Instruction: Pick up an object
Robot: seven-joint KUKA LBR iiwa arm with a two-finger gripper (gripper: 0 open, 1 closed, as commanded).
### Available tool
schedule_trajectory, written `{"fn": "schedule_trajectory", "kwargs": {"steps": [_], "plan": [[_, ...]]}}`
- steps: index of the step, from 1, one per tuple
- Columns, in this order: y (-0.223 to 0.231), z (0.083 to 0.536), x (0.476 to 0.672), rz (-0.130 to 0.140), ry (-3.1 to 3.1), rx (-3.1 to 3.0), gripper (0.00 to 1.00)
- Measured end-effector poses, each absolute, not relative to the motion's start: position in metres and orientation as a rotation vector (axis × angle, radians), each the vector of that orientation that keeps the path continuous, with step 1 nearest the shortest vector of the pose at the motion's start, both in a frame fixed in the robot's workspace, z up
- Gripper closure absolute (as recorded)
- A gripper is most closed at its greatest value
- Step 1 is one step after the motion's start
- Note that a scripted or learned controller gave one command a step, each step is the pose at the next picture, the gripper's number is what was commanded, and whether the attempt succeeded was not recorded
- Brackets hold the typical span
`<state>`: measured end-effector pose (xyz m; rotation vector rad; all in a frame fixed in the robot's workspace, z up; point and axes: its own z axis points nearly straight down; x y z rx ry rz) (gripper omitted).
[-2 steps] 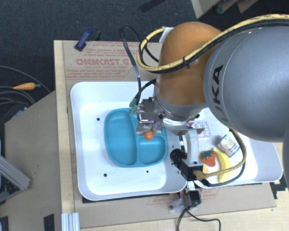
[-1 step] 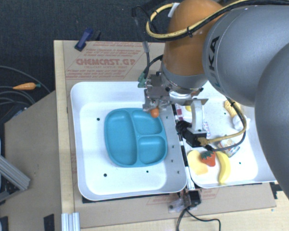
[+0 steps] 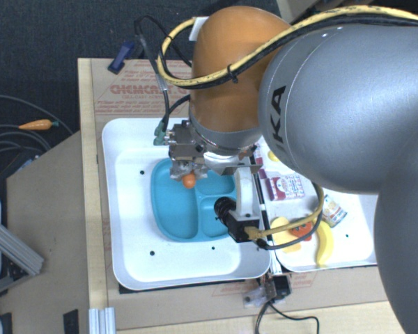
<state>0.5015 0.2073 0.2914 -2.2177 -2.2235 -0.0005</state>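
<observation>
The grey arm with its orange band [image 3: 226, 61] reaches over the left shallow white bin [image 3: 125, 207], and the gripper [image 3: 187, 176] sits low over a blue plastic dish-shaped object [image 3: 177, 211] lying in that bin. A small orange bit [image 3: 189, 181] shows right at the gripper's tip, above the blue dish. A yellow banana-shaped toy [image 3: 324, 245] lies in the right bin [image 3: 355, 256], beside a white-and-maroon carton [image 3: 285, 186].

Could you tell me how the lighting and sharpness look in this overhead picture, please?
In the camera view, the light is even and soft; the grey arm close to the lens looks large and slightly soft, with a broad pale sheen; the blue dish and left white bin are sharper; the bin floor is bright but not blown out; shadows are faint.
</observation>
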Motion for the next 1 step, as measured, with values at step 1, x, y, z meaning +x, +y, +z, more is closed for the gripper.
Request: {"fn": "schedule_trajectory", "kwargs": {"steps": [1], "plan": [[0.2243,0.239,0.5567,0.001,-2.222,-2.221,1.0]]}}
